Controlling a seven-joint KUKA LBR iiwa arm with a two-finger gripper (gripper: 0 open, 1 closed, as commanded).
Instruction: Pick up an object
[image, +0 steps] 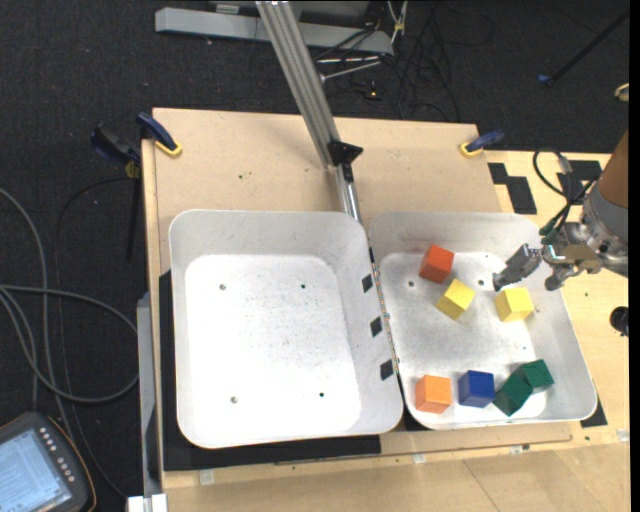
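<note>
Bench (260, 160) of pale wood over dark floor; right bin (575, 345) holds two orange, two yellow, two green blocks, one blue; fingers (520, 262) spread, grasping nothing.

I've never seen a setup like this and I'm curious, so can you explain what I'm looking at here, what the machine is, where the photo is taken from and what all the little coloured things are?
This is one photo from a fixed camera above a workbench, looking down at a slant. A robot arm reaches in from the right; its pincer hovers over the right bin, close to a yellow block, with nothing seen gripped. Two shallow white bins sit side by side on a wooden board. The left bin has only speckles. The right one holds small toy blocks: an orange block, another yellow, and along the near edge a second orange, a blue block and green blocks. Its job is picking one up.
</note>
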